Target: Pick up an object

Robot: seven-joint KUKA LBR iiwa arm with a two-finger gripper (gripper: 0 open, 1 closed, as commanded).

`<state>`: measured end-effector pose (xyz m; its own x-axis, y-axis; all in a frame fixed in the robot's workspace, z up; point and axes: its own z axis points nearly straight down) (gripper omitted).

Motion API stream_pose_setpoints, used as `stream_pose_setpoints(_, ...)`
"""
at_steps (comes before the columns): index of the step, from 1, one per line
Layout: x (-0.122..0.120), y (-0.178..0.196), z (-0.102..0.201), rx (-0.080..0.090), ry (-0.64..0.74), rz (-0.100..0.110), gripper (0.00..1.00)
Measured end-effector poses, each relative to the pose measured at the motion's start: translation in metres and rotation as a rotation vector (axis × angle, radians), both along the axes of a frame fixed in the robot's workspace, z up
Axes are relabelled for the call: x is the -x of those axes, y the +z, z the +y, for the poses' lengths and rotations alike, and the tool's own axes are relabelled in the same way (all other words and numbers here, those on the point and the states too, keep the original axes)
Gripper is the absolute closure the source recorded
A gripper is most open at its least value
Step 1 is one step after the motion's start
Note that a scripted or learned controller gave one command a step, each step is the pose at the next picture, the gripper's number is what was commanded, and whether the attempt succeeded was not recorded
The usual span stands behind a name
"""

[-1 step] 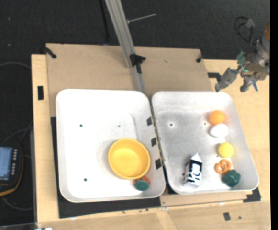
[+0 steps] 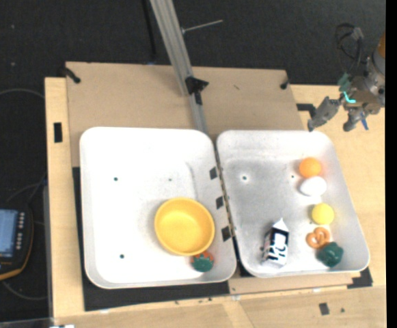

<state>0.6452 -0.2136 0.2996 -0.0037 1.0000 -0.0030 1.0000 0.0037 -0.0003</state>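
My gripper (image 2: 337, 116) hangs at the far right, above the back right corner of the right bin (image 2: 253, 156), with its two fingers spread open and nothing between them. In the right bin lie an orange ball (image 2: 310, 167), a white egg-like object (image 2: 313, 186), a yellow ball (image 2: 322, 214), an orange pretzel-shaped piece (image 2: 318, 237), a dark green object (image 2: 331, 254) and a small black-and-white carton (image 2: 276, 244). The left bin (image 2: 116, 162) holds a yellow bowl (image 2: 184, 225) and a small green-and-red object (image 2: 203, 262) at its front edge.
A grey metal pole (image 2: 175, 46) slants from the top of the view down to the gap between the bins. The bins rest on a tan board (image 2: 253, 94). A handheld screen device (image 2: 3, 241) lies at the far left.
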Motion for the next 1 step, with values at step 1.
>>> stream_pose_setpoints(1, 0.0066, -0.0612, -0.0045, -0.002, -0.004, 0.005, 0.0)
